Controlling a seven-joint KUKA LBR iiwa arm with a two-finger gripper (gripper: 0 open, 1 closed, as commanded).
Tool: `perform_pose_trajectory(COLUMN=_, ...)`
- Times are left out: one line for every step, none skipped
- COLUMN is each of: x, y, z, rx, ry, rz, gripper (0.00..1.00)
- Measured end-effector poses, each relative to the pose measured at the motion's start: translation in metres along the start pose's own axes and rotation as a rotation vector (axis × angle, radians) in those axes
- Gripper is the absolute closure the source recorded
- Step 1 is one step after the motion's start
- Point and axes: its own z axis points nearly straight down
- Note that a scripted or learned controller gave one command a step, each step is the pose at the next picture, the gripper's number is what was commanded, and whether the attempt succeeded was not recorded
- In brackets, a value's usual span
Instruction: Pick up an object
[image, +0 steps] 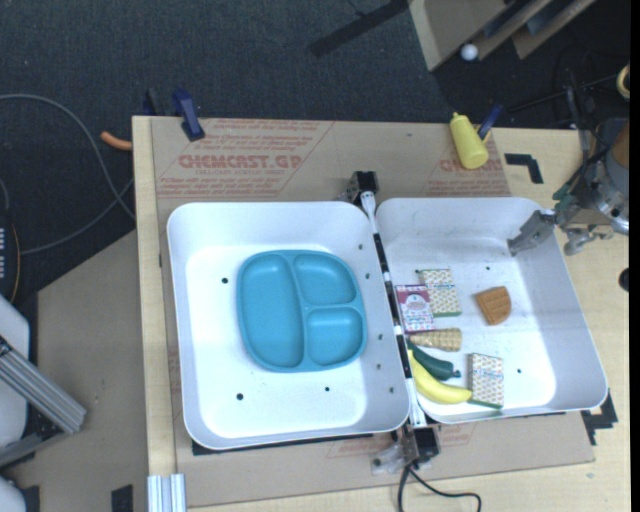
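Grey gripper (530, 236) sits at the right bin's (560, 385) upper right rim, its opening impossible to judge; nothing lifted; banana (440, 388), brown block (493, 304) and packets lie lower centre.

- Dark blue-grey carpet (250, 60) covers the floor around the bench.
- A thin pale cable (90, 160) loops across the carpet at left.
- A light wooden bench board (300, 160) carries faded red lettering.
- A pale wooden structure (480, 25) stands at the top right.
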Motion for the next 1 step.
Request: perform_pose_trajectory(x=0.027, y=-0.0274, z=0.1173, rx=0.0, ry=0.0, rz=0.0, gripper=0.0)
